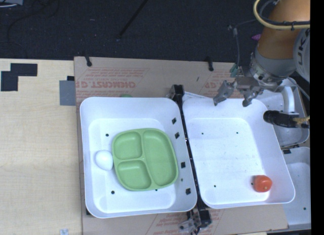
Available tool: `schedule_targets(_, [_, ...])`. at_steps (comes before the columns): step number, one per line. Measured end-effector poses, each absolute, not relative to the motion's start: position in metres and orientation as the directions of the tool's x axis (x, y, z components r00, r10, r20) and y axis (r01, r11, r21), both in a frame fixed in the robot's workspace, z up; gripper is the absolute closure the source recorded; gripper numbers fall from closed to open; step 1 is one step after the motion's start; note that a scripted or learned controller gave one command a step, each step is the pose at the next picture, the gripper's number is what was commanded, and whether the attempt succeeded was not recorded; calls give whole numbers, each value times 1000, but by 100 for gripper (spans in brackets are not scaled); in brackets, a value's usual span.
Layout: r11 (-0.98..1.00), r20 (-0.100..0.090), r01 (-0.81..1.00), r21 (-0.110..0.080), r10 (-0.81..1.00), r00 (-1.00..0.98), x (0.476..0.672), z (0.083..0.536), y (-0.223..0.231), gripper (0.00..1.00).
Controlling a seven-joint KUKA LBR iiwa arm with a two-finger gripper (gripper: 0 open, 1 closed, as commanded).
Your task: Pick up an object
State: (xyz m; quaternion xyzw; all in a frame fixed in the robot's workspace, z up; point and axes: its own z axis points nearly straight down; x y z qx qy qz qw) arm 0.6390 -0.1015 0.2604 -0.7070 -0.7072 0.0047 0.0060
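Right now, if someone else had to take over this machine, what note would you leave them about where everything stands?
End effector: open, holding nothing, hanging over the far rim of the right bin.
Right bin: a small orange-red object sits near its front right corner, well away from the end effector.
Left bin: a green divided plate lies flat in the middle, with a white egg-shaped object touching its left edge.
Done: nothing has been picked up yet.
Left: choose one object, lower onto it, close, lift. The orange-red one looks the easiest choice.
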Motion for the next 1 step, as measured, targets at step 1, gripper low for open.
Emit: schedule_targets(1, [2, 1, 1000, -3, 1000, -2, 641, 268, -101, 0])
